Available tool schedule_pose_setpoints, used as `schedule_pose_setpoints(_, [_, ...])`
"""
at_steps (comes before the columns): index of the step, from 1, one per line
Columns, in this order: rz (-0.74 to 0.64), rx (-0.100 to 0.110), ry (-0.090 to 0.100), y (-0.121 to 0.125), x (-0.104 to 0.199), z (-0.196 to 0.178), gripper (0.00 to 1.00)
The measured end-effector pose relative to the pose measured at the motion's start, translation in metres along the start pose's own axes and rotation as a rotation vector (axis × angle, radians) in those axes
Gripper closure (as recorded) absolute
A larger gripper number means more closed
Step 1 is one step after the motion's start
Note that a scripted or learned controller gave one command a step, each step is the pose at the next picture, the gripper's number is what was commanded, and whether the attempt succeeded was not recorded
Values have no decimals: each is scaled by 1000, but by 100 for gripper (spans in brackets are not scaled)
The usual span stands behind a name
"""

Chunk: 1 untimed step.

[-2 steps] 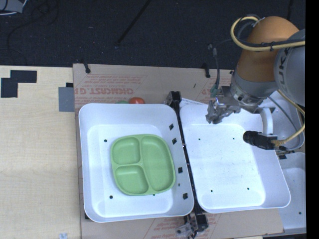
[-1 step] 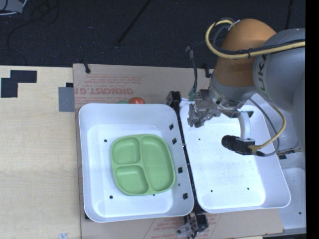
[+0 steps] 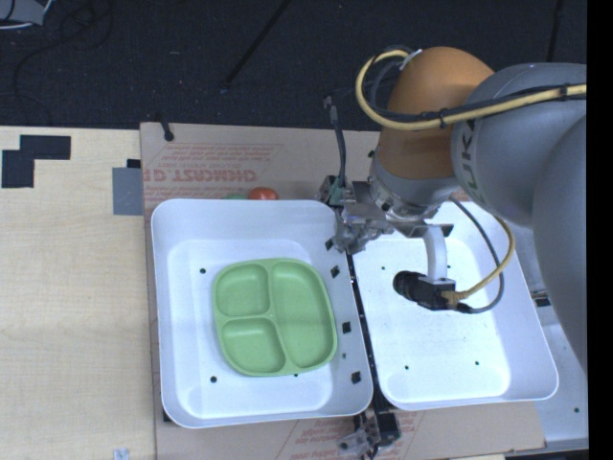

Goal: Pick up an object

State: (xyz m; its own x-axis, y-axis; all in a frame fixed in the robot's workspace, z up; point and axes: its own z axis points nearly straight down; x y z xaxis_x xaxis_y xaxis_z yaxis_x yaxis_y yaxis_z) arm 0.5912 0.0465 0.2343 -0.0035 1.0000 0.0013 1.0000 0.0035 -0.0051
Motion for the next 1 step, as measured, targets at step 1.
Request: schedule_pose_setpoints(1, [0, 1, 0, -18, 41, -1, 100])
